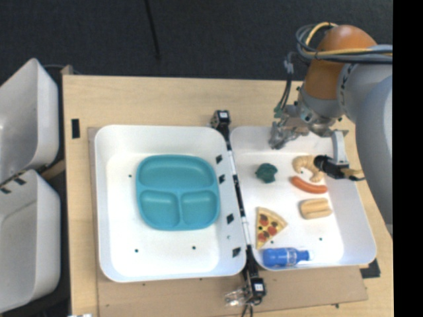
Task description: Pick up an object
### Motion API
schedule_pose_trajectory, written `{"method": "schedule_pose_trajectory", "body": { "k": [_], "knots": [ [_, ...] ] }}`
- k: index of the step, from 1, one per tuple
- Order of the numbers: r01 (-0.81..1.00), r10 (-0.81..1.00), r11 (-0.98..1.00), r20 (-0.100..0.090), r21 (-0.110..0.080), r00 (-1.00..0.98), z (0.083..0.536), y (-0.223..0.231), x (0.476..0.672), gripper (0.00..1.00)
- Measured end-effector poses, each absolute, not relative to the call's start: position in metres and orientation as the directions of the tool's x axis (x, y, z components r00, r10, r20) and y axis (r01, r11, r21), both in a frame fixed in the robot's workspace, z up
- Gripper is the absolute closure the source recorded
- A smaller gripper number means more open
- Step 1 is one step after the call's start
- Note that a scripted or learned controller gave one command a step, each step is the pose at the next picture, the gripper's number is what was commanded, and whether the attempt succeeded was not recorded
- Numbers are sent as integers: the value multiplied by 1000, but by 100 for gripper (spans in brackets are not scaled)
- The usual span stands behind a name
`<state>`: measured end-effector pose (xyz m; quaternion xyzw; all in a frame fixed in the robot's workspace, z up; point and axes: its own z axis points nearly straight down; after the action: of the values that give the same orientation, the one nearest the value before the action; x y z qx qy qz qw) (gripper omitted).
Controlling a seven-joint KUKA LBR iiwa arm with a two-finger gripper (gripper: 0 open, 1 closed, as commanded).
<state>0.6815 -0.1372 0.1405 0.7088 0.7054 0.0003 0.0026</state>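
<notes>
Two white bins [119,256]; one teal plate [177,191] (three compartments), one pizza slice [269,226], one blue bottle [285,257], one sausage [309,185], one bun [314,208].

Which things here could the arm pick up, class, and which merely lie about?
For the job: gripper; dark green piece; sausage; bread roll; pizza slice; blue bottle; croissant.

Lying about: teal divided plate; left bin; right bin.

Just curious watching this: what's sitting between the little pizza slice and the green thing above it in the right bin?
Nothing. In the camera view, only bare white bin floor runs between the pizza slice and the dark green object.
</notes>
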Motion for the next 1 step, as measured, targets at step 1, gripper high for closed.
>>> {"method": "schedule_pose_trajectory", "body": {
  "k": [1],
  "knots": [
    [1000, 1000, -3, -1, 7, 3, 203, -134, 678, 100]
  ]
}}
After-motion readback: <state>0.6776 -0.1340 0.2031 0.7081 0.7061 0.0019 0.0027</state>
